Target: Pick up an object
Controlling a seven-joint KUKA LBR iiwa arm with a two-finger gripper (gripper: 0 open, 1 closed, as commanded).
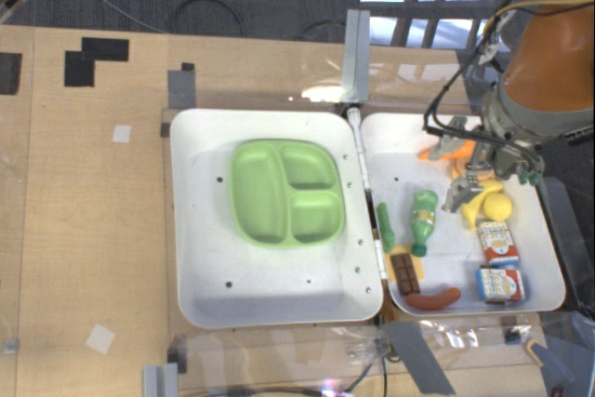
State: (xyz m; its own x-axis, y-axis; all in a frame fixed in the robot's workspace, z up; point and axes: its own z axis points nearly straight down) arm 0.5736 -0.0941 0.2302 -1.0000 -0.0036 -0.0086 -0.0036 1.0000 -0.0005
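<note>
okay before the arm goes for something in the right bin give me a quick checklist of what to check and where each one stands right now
1. Gripper over the right bin: ok, it hangs above the bin's upper right part.
2. Nothing already held: cannot tell; the wrist hides the fingers from above.
3. Nearest target free: not ok; the yellow fruit sits right under the gripper, crowded against the orange piece and the juice carton.
4. Easier target available: ok; the green bottle lies with bare bin floor around most of it.
5. Items along the near wall: not ok for a clean grasp; the chocolate bar and sausage lie close to the rim.
6. Green tray in the left bin: ok, out of the way.
</note>
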